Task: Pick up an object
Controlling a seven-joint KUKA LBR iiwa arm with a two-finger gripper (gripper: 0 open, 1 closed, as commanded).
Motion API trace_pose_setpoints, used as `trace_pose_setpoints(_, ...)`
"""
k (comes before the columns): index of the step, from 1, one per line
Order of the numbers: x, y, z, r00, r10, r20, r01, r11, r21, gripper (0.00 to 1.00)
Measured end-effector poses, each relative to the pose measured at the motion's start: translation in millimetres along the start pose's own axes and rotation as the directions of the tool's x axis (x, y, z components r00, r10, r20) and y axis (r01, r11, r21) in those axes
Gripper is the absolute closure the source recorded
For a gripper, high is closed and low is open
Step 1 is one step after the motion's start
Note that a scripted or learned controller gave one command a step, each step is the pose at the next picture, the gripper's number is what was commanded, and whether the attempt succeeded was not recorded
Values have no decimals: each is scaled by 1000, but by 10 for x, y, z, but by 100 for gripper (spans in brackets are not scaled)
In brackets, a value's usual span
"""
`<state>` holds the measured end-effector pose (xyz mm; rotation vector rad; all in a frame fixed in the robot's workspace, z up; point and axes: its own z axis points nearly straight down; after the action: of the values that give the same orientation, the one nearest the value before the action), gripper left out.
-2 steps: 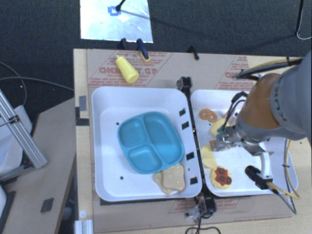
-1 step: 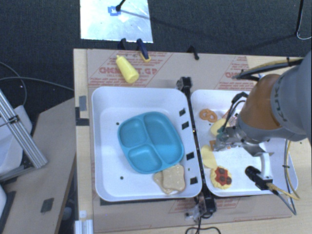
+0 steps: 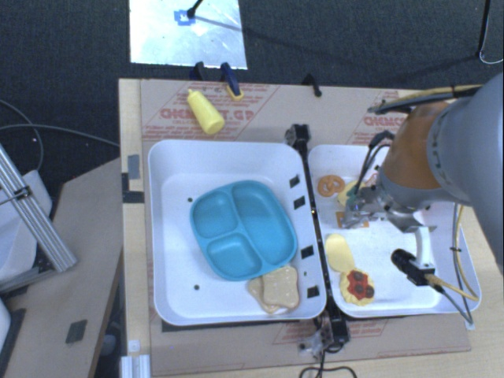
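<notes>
My gripper (image 3: 353,211) reaches down into the right bin (image 3: 449,302), near its left wall. Just left of it lies a small orange pretzel (image 3: 330,185). A pale yellow-green piece (image 3: 346,195) peeks out right at the gripper, mostly hidden by it. In front of the gripper lie a pale yellow rounded piece (image 3: 339,251) and a pizza slice with red dots (image 3: 357,286). The grey arm (image 3: 457,144) covers the right bin's far right part.
The left bin (image 3: 169,235) holds a blue divided plate (image 3: 242,228) and a slice of toast (image 3: 275,289) at its front edge. A yellow bottle (image 3: 205,110) lies on the cardboard behind the bins. A black divider (image 3: 309,211) runs between the bins.
</notes>
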<state>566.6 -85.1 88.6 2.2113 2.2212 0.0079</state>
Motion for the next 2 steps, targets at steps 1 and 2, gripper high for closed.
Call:
trace_pose_setpoints(1,-268,478,-281,1000,0,1,0,1000,-1,100)
trace_pose_setpoints(2,672,466,-1416,1000,-8,-4,8,1000,-2,100)
